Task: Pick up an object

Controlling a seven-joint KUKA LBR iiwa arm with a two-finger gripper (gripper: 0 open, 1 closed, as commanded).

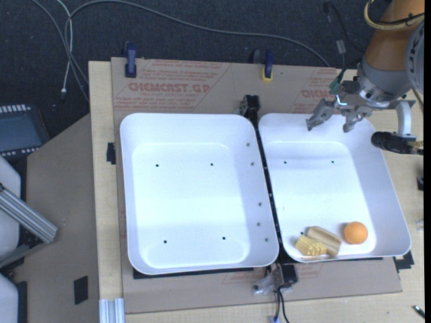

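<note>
An orange ball (355,233) rests near the front right corner of the right bin (316,180). Just left of it lie a tan bread-like piece (325,236) and a yellow corn-like piece (310,247), touching each other. My gripper (335,117) hangs over the back edge of the right bin, far from those objects. Its two fingers are spread apart with nothing between them.
The left bin (195,194) sits beside the right one on a cardboard sheet (168,83). Blue clamps (130,57) hold the sheet at the back. A black fitting (250,104) stands between the bins at the back. Cables run across the dark floor behind.
</note>
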